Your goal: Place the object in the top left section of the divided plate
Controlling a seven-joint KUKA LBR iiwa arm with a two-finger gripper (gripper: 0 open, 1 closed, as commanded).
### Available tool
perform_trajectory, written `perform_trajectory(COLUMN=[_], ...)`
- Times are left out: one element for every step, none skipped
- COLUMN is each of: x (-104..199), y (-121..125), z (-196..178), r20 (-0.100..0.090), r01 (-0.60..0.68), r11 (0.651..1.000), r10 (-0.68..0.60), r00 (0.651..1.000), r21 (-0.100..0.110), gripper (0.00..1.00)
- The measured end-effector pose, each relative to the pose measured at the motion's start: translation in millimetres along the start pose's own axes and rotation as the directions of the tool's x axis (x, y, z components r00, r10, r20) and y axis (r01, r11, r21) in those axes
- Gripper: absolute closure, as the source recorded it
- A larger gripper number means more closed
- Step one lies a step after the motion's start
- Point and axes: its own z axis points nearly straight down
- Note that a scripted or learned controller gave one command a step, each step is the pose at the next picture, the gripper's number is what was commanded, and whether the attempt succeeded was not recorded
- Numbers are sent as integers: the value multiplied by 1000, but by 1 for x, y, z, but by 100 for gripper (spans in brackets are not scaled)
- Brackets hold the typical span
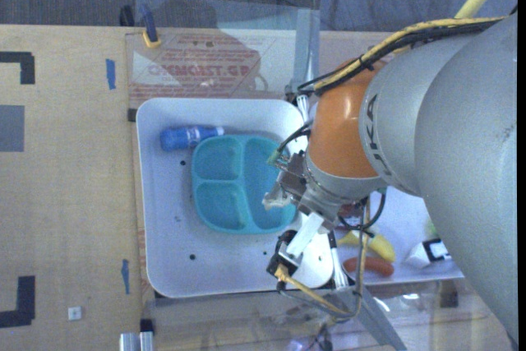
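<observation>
Over the bench, the grey KUKA arm reaches across the right bin, its orange band above the near edge of the left bin. There a turquoise divided plate lies flat. Its top left section is bare, as is the one below it, so we judge the placing not yet done.

The gripper hangs at the plate's right rim, tucked under the wrist. We cannot tell how wide the claw stands or whether it has hold of anything.

The likeliest object, a blue bottle with a pale cap, lies on its side on the bin floor, just beside the plate's upper left rim and outside every section. If it is the one meant, both the pick and the placing are yet to come.

A banana and a reddish sausage-shaped piece rest in the right bin, close under the arm.

Behind the bins a paper-faced sheet bears faint red lettering that seems to read "CHEMCAST GP". We make out no other writing.
</observation>
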Motion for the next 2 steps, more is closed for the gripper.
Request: perform_trajectory(x=[-27,-25], y=[46,45], z=[-183,-193], r20=[-1,0], r01=[31,35], r11=[1000,999], r10=[-31,-35], r00=[1000,999], r21=[-5,-6], gripper=[0,100])
